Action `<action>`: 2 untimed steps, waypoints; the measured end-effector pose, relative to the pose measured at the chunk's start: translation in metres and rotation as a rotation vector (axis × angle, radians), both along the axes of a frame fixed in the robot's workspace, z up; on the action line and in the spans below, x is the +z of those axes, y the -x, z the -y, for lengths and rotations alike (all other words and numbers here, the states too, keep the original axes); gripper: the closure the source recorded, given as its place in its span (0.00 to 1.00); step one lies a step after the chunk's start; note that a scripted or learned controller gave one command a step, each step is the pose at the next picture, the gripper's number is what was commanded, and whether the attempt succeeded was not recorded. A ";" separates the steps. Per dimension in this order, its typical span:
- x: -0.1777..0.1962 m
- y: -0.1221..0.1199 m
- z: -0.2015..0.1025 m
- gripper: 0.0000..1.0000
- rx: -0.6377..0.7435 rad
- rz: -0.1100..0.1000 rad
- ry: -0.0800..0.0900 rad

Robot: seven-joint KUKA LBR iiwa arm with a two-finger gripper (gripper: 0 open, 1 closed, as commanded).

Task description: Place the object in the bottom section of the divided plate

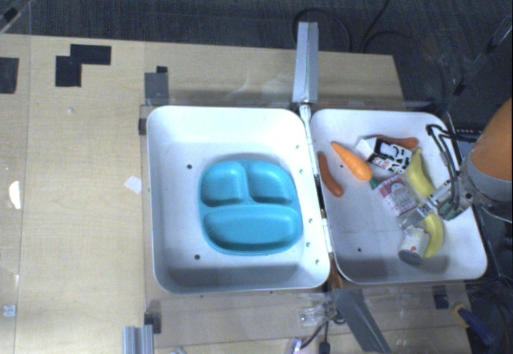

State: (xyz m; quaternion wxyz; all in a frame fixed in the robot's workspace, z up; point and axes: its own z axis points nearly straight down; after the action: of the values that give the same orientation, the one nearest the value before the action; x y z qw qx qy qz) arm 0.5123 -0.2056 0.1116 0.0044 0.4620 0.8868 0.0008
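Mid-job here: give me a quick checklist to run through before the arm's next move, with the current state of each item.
1. Divided plate lies flat in the left bin: ok.
2. Bottom section of the plate free of items: ok.
3. Tool is over the right bin, by the bananas: ok.
4. An object sits between the tool's fingers: cannot tell, too small and cluttered.
5. Candidate objects within the right bin: ok; carrot, sausage, bananas and packets all lie there.
6. Objects are separated enough for a clean single pick: not ok near the tool, where bananas and wrappers crowd together.
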 end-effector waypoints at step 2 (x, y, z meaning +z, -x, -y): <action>0.012 -0.003 -0.001 1.00 0.001 0.007 0.001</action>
State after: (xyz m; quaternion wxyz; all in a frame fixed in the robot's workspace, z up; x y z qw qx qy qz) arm 0.5149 -0.2049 0.1232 0.0080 0.4615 0.8871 0.0019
